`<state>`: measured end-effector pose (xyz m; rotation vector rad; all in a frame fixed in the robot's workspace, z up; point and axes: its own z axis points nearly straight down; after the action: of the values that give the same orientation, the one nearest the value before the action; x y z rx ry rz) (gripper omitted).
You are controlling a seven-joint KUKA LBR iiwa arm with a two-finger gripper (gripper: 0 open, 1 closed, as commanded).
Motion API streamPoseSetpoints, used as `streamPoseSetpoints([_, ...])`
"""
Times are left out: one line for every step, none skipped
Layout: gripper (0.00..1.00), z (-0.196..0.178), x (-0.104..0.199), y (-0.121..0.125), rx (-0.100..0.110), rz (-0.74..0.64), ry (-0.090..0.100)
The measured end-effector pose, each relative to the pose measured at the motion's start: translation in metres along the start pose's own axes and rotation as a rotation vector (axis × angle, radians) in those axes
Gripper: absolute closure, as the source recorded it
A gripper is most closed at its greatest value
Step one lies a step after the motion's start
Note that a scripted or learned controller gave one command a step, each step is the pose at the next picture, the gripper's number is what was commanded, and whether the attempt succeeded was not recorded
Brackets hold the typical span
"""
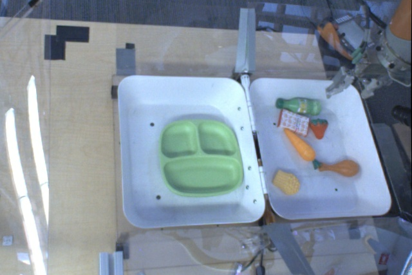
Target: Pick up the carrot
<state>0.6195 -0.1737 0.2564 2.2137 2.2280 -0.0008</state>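
Camera view is showing a green divided plate [201,158] lying in the left bin [135,203]; the carrot [300,144] is lying free mid right bin [370,203]; the gripper [356,82] is hovering far-right, grip state untellable.

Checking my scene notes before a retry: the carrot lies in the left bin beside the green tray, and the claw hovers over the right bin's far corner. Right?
Not quite. The camera view shows the carrot in the right bin, among the other toy foods; the green tray sits alone in the left bin. The claw does hover over the right bin's far corner.
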Motion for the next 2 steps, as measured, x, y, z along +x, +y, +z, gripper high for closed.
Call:
streamPoseSetpoints([0.00, 0.164, -0.016, -0.062, 0.000, 0.053, 0.001])
streamPoseSetpoints([0.00, 0.168, 0.054, -0.119, -0.014, 0.140, 0.000])
